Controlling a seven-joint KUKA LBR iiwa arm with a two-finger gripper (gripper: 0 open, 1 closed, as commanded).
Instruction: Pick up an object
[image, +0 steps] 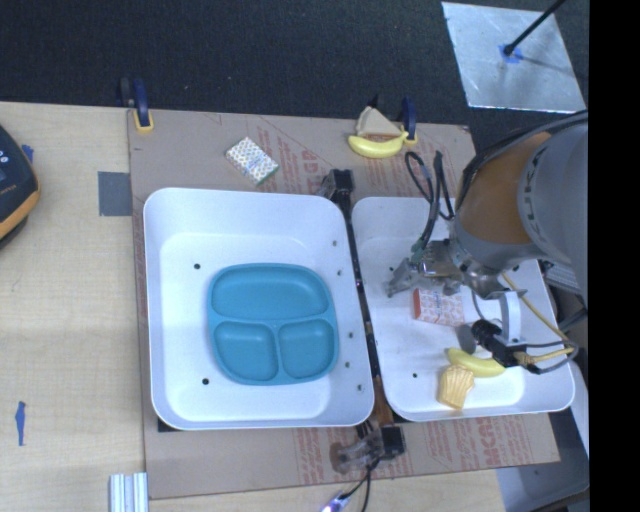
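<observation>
Camera view, fixed above the bench. Two shallow white bins sat side by side on a cardboard sheet clamped to the bench. The left bin (165, 300) held a blue divided plate (271, 323), lying flat near its centre, three compartments up. The right bin (385, 300) held the candidate objects: a red-and-white packet (436, 305) flat on the floor near the middle, a toy banana (474, 362) toward the near right corner, and a yellow ridged piece (456, 386) just beside the banana, near the front wall.

The arm (520, 195) reached in from the right, wrist down over the right bin. The gripper (425, 272) hung low at the far edge of the packet; whether it touched the packet could not be told. Its state could not be read: the wrist body and cabling covered the tip. Nothing was visibly held.

Judgement: the low pose directly at the packet suggested an attempt on that item; a flat packet offers little edge, so a slip was likely. The banana and ridged piece sat near the walls, probably harder to approach.

Outside the bins: a second toy banana (376, 145) with a sandwich-like piece at the far edge of the cardboard, and a small patterned square (251, 159) beyond the left bin.
</observation>
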